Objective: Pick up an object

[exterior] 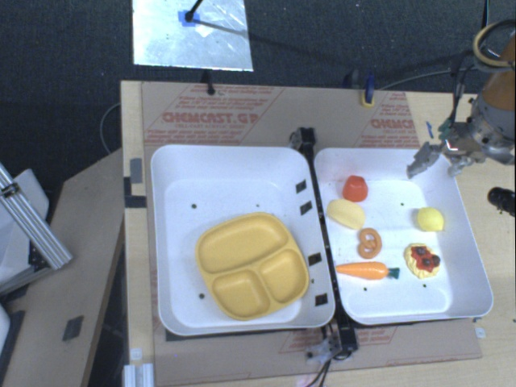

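The right bin (463,297) holds several toy foods. Among them are a red piece (355,188), a pale yellow lump (346,214), a brown pretzel (369,242), an orange carrot (367,271), a yellow lemon (430,218) and a small pizza slice (423,260). My gripper (439,165) hangs over the far right corner of this bin, above and behind the lemon. It is open, with nothing between its fingers.
A yellow divided tray (252,264) lies in the left bin (173,216). The black divider (318,232) runs between the two bins. A shiny sheet (192,22) lies on the dark floor beyond the bench, and cables run behind the arm.
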`<state>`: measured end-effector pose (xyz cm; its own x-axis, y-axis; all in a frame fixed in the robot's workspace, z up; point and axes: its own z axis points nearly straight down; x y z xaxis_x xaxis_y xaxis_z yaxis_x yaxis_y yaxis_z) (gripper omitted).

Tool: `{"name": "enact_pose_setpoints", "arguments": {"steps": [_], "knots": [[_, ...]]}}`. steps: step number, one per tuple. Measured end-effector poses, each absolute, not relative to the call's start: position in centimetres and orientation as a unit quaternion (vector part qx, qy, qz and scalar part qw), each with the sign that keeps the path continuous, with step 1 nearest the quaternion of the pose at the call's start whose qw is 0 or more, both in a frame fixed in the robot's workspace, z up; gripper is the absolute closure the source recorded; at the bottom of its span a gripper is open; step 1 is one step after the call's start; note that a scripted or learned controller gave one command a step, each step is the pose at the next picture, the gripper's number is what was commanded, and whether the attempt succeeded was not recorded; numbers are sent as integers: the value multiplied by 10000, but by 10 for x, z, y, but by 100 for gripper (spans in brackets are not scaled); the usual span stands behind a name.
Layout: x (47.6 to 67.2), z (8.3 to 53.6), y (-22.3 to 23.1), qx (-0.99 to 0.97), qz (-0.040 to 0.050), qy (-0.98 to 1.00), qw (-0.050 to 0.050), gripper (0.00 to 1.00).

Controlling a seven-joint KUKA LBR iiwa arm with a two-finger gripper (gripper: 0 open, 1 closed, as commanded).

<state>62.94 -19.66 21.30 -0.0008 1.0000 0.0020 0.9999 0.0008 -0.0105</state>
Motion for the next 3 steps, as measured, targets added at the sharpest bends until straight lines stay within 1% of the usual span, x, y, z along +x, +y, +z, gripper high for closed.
{"name": "enact_pose_setpoints", "arguments": {"steps": [1, 2, 3], "knots": [[632, 221, -196, -7057, -5, -7085, -9, 0], [636, 160, -194, -7051, 6, -7091, 6, 0], [638, 115, -186, -7049, 2, -7093, 3, 0]]}}
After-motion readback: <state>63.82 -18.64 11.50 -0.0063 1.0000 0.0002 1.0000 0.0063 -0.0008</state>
